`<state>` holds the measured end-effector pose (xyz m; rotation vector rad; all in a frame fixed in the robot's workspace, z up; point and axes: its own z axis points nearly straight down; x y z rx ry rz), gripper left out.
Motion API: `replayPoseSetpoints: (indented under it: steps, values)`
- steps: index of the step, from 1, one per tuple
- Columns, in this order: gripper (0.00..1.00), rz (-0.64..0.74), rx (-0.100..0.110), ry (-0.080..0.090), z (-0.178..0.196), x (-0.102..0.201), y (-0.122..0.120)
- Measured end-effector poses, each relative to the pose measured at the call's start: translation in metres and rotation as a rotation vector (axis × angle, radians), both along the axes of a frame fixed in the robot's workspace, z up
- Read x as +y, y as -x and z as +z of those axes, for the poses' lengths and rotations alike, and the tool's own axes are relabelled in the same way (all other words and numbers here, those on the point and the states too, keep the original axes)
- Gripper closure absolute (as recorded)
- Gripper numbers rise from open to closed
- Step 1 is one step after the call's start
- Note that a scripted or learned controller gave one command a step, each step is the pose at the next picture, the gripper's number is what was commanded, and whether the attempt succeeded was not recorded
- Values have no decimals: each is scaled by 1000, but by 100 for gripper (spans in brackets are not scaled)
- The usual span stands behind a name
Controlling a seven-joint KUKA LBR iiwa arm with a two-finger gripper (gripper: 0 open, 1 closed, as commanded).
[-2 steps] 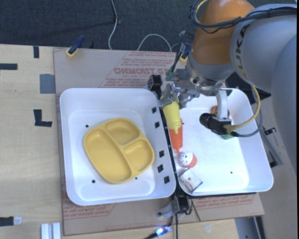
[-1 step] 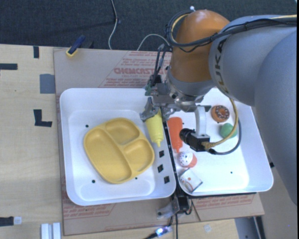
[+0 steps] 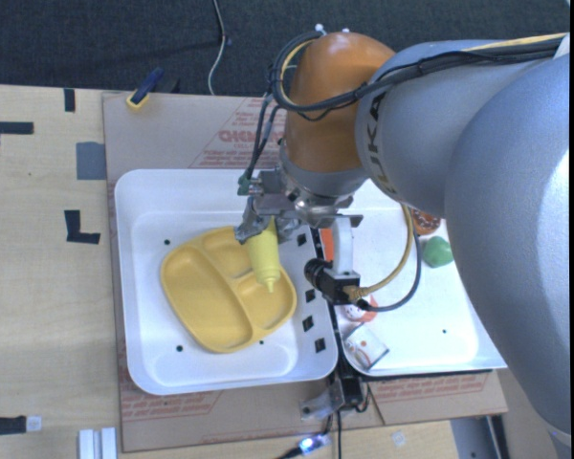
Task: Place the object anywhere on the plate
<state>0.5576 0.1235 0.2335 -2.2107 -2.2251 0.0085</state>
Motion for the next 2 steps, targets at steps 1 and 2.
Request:
replayPoseSetpoints:
  steps: [1,2]
  values:
    - [100,0,0,-1,1,45,28]
    - [0,-4,-1,1,2,42,26]
